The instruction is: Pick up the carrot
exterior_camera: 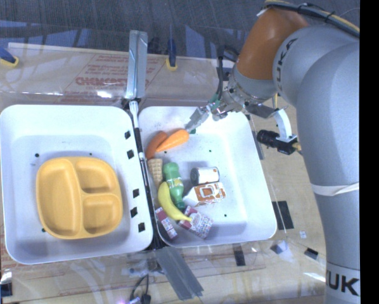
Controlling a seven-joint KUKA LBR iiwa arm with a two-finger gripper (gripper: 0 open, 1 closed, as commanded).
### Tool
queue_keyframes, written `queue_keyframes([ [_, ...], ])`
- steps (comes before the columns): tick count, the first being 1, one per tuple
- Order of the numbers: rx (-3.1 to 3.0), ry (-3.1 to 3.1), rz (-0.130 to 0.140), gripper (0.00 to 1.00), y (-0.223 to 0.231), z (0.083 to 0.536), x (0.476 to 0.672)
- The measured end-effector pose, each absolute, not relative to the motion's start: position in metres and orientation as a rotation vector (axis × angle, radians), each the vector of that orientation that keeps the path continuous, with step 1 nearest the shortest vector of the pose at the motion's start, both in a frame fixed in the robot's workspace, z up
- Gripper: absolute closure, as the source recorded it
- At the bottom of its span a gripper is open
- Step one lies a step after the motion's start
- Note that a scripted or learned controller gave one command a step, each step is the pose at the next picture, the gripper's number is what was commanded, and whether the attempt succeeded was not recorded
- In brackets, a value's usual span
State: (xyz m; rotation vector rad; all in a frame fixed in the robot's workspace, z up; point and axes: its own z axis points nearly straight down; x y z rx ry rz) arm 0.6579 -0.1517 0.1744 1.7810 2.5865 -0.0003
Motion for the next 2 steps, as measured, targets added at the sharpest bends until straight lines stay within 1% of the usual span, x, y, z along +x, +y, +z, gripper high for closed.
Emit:
queue_keyframes([
  [1, 1.492, 2.768, -0.002, 0.00, -0.114, 0.091, 0.653],
  [2, 1.260, 2.881, -0.002, 0.00, -0.125, 0.092, 0.657],
])
